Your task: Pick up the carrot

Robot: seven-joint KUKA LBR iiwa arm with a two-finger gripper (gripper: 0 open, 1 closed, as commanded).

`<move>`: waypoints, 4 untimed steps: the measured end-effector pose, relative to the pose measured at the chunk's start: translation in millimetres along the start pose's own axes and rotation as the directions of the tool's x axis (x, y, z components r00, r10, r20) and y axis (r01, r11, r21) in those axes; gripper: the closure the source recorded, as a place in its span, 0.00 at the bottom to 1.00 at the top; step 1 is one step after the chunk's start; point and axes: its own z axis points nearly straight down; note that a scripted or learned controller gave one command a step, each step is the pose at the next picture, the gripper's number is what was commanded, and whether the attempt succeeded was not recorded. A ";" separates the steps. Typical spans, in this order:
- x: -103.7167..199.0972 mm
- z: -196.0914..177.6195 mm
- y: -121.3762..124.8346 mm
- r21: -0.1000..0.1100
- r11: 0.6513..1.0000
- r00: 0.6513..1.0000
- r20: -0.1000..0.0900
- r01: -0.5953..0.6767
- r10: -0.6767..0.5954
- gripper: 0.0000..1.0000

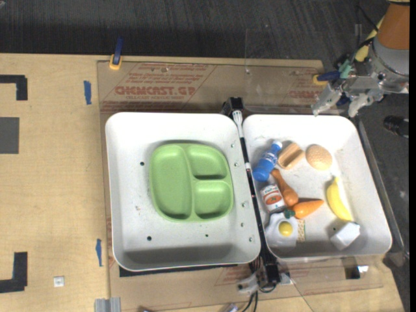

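The carrot point(309, 207) is a small orange piece lying in the right bin point(372, 194), near the middle of its front half, tip pointing right. Beside it on the left, another orange stick point(284, 186) lies at a slant, touching a small labelled bottle point(272, 196). My gripper point(339, 104) hangs above the bin's far right rim, well behind the carrot. Its fingers are spread open with nothing between them.
The right bin also holds a blue bottle point(265, 163), a bun point(290, 155), a round roll point(318, 156), a banana point(337, 199), a white block point(344, 234) and a yellow-and-white item point(284, 228). A green divided plate point(192, 181) lies in the left bin point(123, 174).
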 end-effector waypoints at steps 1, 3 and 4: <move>12.9 125.0 -49.1 0.007 1.000 1.000 -0.002 0.001 -0.001 0.00; 33.4 168.3 -114.2 -0.025 0.971 0.971 0.015 0.237 -0.237 1.00; 108.5 81.7 -69.2 -0.013 0.982 0.982 0.000 0.188 -0.188 1.00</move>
